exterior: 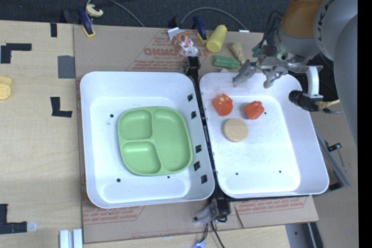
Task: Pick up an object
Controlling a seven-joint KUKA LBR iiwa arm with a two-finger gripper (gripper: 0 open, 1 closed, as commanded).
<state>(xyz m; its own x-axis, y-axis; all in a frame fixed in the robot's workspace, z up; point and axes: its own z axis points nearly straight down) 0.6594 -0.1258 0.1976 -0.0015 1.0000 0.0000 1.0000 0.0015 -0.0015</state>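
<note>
While its wrist hides part of the bin (302,183) rim, the pincer (257,77) hangs spread, grasping nothing.

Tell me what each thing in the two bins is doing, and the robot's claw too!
Two-finger gripper: open, holding nothing, above the right bin's far edge.
Green divided plastic plate: flat in the left bin.
Two red toy pieces: lying apart in the right bin.
Round tan disc: lying flat nearby.

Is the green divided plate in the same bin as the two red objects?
No: the green plate lies in the left bin.
</note>
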